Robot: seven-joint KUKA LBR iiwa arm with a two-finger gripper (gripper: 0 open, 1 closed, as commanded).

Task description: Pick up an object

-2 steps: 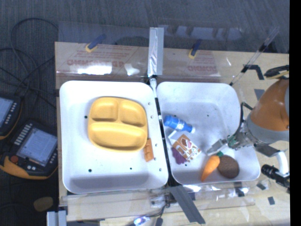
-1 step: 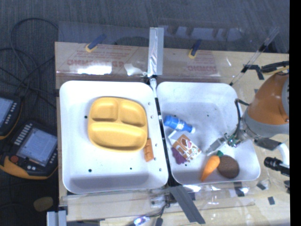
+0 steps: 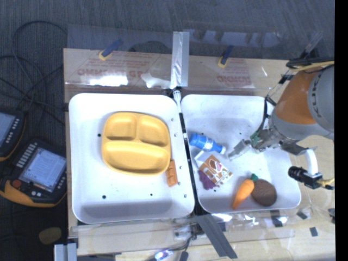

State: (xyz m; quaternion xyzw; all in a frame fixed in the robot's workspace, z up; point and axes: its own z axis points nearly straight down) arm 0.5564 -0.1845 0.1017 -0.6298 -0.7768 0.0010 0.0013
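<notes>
Camera view, fingers (image 3: 237,149) over right bin (image 3: 239,116), nothing visibly held

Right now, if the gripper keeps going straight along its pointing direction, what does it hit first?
The gripper points left across the right bin. Probably the blue bottle comes first, with the snack packet just below that line. Height above the bin floor is unclear, so it might pass over both.

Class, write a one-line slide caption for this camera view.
Gripper hovers in the right bin near a blue bottle; yellow tray fills the left bin.
</notes>
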